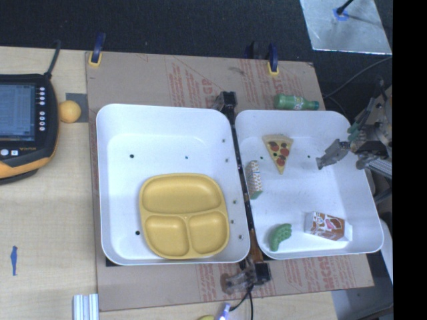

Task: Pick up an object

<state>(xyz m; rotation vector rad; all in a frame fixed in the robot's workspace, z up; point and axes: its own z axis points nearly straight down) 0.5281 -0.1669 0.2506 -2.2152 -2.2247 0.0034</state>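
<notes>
Pizza slice [278,152] lies in right white bin [357,199] on cardboard [200,82].

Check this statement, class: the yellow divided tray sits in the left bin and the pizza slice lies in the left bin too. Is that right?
Not quite. The yellow divided tray is in the left bin, but the camera view shows the pizza slice in the right bin.

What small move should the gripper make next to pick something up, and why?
Probably a short move left and down toward the pizza slice. The gripper sits above the right bin near its right wall with nothing between its fingers, and the pizza slice is the nearest object, lying flat and apart from the others.
</notes>
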